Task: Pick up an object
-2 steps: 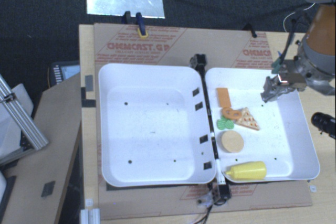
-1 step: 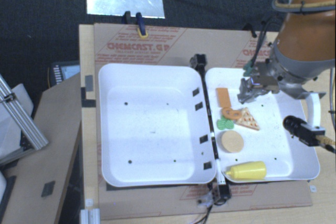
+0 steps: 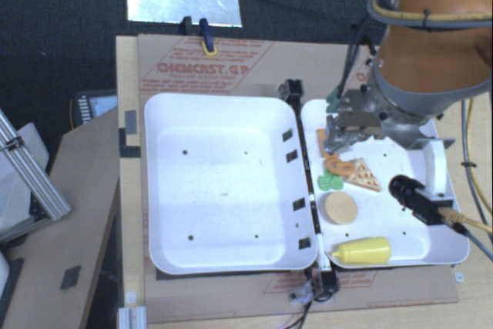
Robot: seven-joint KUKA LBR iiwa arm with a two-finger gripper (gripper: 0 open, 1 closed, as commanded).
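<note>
Orange piece (image 3: 333,163) lies at left side of right bin (image 3: 402,232), gripper (image 3: 337,146) low at its far edge; open or closed cannot be told. Pizza slice (image 3: 363,177) touches its right; green piece (image 3: 331,182), tan disc (image 3: 340,208), yellow bottle (image 3: 360,250) lie nearer

This looks like a robotics lab bench. Below and left of the gripper (image 3: 339,141), two white bins (image 3: 223,189) rest on a cardboard sheet (image 3: 204,67). Farther left stands an aluminium frame rail (image 3: 35,181).
</note>
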